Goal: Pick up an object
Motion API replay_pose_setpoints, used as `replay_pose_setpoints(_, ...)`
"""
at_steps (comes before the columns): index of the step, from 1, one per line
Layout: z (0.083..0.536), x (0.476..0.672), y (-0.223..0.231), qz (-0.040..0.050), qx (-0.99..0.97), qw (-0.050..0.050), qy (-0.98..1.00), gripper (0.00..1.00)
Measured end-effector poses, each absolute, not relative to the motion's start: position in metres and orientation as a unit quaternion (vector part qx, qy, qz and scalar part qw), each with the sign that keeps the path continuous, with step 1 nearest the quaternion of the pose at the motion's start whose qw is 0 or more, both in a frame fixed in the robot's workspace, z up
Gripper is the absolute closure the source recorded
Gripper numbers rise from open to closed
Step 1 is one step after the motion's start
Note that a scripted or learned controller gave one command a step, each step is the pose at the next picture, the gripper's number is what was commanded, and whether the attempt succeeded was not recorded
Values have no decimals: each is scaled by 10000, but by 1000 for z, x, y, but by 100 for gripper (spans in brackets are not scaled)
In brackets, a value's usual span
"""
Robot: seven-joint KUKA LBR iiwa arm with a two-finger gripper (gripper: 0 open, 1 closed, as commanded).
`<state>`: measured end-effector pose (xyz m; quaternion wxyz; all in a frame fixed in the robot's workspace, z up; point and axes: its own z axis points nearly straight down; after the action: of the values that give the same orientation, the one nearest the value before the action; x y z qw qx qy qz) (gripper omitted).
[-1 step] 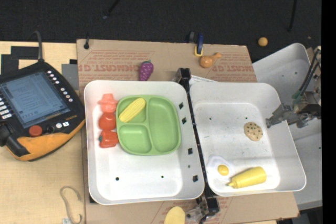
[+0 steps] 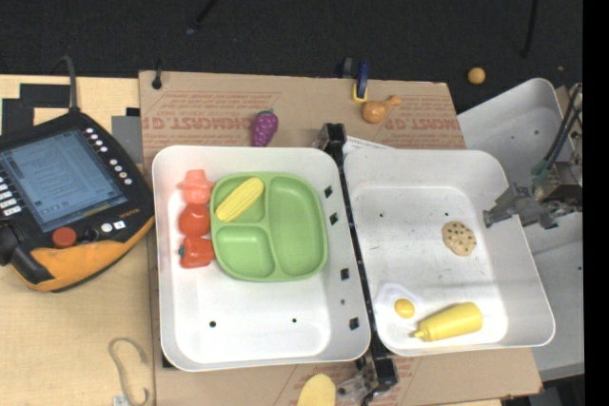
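Brown cardboard [image 2: 285, 105] is laid on the bench under two white bins. In the left bin [image 2: 247, 328] a green divided plate [image 2: 271, 228] is placed, with a yellow corn cob [image 2: 238, 197] on it and red toy pieces [image 2: 194, 219] just beside. In the right bin [image 2: 495, 195] a cookie [image 2: 460, 238], a fried egg [image 2: 402, 307] and a yellow mustard bottle [image 2: 449, 321] are seen. At the right edge the gripper [image 2: 500, 214] is found above the bin rim; whether it is open cannot be told.

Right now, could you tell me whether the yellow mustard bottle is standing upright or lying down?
Lying down. The mustard bottle rests on its side on the floor of the right bin, its nozzle pointing left.
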<state>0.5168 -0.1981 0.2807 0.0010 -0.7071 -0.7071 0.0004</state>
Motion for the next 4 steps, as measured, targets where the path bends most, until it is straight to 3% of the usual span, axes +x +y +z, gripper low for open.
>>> replay_pose_setpoints(4,85,518,-181,5,-7067,15,-7075,0)
